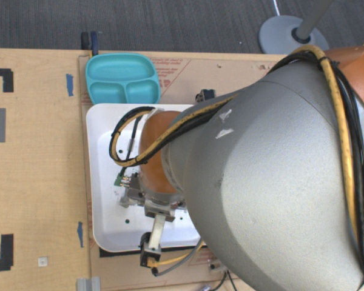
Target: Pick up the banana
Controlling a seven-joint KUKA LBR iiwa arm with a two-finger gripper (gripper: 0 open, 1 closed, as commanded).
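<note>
Gripper low over the white bin, wrist blocking it; whether apart or together, cannot tell. The banana's spot can't be made out, probably under the arm. Advice: centre on the fruit's middle, close across its narrow width, lift straight.

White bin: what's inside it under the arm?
Bare floor of the white bin shows along its left side. The arm and its wrist cover the rest, so whether the banana lies underneath cannot be seen.
</note>
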